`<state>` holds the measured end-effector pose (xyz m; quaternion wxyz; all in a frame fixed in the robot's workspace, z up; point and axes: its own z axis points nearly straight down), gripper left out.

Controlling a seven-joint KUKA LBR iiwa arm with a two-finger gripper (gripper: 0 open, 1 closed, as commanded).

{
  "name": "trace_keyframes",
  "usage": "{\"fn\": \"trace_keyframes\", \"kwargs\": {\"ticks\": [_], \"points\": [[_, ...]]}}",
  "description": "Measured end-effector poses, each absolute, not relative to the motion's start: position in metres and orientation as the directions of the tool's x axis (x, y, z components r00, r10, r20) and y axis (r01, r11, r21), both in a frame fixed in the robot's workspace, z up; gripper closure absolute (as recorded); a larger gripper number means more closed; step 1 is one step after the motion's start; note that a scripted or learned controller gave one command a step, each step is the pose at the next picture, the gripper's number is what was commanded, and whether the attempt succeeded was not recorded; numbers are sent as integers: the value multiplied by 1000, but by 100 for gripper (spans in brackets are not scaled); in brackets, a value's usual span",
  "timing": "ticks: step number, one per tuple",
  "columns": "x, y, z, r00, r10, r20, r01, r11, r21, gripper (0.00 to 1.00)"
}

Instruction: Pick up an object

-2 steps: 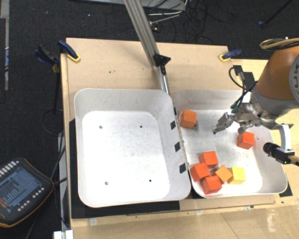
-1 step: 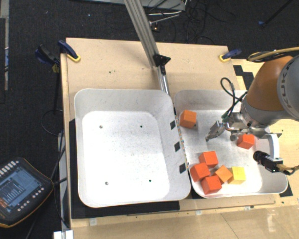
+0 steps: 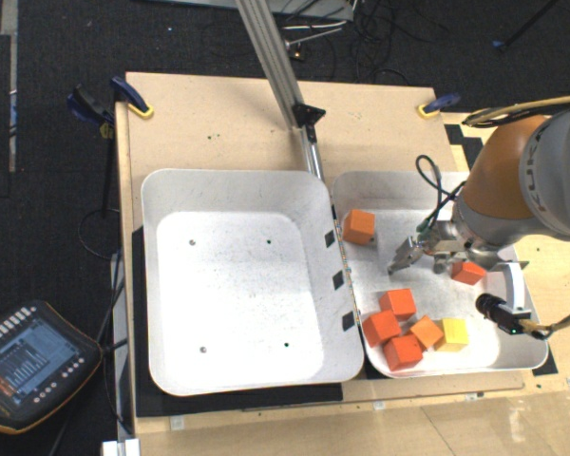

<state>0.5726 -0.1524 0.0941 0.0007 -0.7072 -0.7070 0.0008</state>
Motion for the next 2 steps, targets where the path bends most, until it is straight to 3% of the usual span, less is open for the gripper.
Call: {"fn": "trace_keyframes", "kwargs": {"ticks": [1,2], "points": [[573,-153,105,1,1000,0,1000,-1,1,100],[573,-145,151,-3,1000,-1,1000,3,5,100]]}}
